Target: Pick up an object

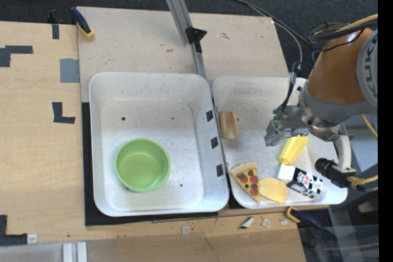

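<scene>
My gripper hangs over the middle of the right bin, just left of a yellow block that lies tilted beside it. A brown wooden block rests near the bin's left wall. Along the front lie a pizza slice toy, a pale yellow wedge and a small black-and-white item. The left bin holds a green bowl. Nothing shows between the fingers.
A slanted metal pole crosses the bench behind the bins. A blue and yellow clamp sits at the back left of the bench. Cables trail at the back right. The arm's orange band looms over the right bin's right edge.
</scene>
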Tool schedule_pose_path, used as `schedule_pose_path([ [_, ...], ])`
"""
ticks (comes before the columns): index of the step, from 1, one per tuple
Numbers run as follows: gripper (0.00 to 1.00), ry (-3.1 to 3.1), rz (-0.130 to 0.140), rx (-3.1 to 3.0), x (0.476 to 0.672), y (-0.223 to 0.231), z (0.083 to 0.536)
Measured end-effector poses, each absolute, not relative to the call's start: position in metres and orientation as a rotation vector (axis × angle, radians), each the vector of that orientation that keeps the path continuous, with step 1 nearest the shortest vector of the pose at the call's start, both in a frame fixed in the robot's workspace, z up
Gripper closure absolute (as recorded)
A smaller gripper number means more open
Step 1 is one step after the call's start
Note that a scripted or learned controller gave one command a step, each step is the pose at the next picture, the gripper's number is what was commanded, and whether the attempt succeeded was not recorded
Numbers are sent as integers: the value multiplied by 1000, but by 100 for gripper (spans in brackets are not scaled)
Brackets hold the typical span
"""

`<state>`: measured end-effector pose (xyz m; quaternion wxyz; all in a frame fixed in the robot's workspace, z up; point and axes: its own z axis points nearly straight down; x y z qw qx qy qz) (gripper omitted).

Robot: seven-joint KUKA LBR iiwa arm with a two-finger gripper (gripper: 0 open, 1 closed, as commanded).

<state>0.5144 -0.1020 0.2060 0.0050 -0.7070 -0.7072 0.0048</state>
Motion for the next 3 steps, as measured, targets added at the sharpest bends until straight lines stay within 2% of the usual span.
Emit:
schedule_pose_path([
  [1, 0, -2214, 14, -2213, 518, -102, 140],
  [2, 0, -2218, 2, -2218, 518, -101, 90],
  [3, 100, -2213, 4, -2215, 517, -100, 100],
])
